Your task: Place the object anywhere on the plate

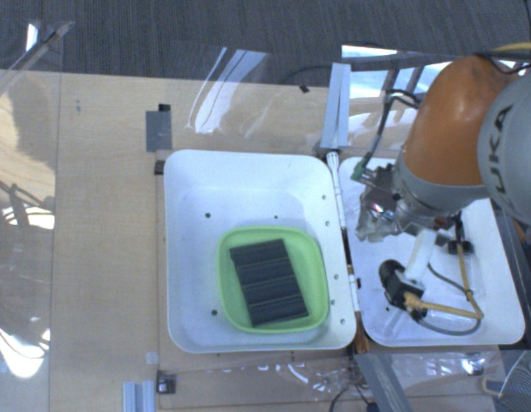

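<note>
Orange-banded, my arm (458,136) hangs over the right bin (497,316); my gripper's (372,221) opening I cannot tell. Left, the dark ribbed object (267,281) lies on the green plate (315,264).

Object (267,281) on plate (314,263) in left bin (188,230); hand (374,217) over right bin (497,307).

Left bin (188,256): open from above; green plate (312,269) occupied centrally by dark ridged block (267,281). Right bin (497,307): overhung by arm (458,136).
</note>
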`<action>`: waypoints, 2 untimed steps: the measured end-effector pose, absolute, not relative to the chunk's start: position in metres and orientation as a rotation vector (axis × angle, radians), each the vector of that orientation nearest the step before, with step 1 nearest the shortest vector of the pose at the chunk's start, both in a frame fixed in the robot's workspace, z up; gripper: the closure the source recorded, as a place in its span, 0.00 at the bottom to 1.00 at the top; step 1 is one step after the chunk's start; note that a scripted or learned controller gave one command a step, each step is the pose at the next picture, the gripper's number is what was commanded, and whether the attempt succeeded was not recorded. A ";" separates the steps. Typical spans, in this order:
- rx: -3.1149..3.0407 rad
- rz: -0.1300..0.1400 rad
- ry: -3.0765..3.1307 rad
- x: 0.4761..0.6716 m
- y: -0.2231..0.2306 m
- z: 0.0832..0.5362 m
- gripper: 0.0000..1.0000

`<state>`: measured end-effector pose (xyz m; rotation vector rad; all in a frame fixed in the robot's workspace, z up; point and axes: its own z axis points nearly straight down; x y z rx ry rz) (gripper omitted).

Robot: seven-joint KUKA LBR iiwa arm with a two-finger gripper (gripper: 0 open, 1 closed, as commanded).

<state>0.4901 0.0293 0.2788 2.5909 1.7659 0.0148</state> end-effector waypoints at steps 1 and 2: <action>2.392 0.002 2.036 0.487 0.087 0.184 1.00; 2.393 0.003 2.035 0.487 0.087 0.184 0.00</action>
